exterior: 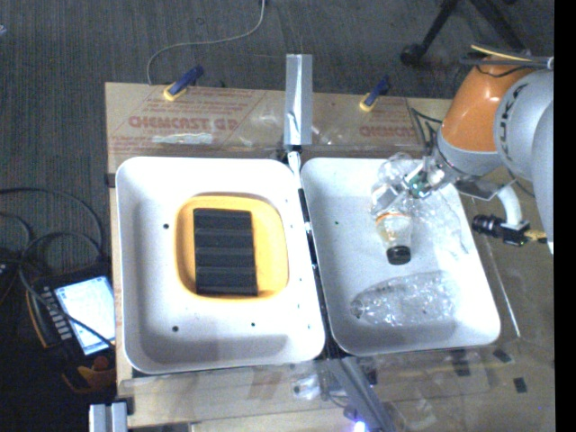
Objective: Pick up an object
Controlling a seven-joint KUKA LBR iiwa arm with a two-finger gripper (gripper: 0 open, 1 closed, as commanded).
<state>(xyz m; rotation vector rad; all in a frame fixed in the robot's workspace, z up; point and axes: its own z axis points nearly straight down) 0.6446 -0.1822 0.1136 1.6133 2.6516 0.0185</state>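
1 claw (401,207) | right bin (346,318) | small black object (399,255) just below

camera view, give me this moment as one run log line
arm: in from right, over right bin | claw: above clear crinkled plastic, fingers unclear | left bin: yellow tray with black block | pick: not confirmed

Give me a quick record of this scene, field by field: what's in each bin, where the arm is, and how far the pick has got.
left bin: yellow tray holding a black ridged block
right bin: clear crumpled plastic item near the front; small dark cap mid-bin
arm: over the right bin's back corner
tool: wrapped in clear plastic, low over the right bin
pick status: nothing visibly held
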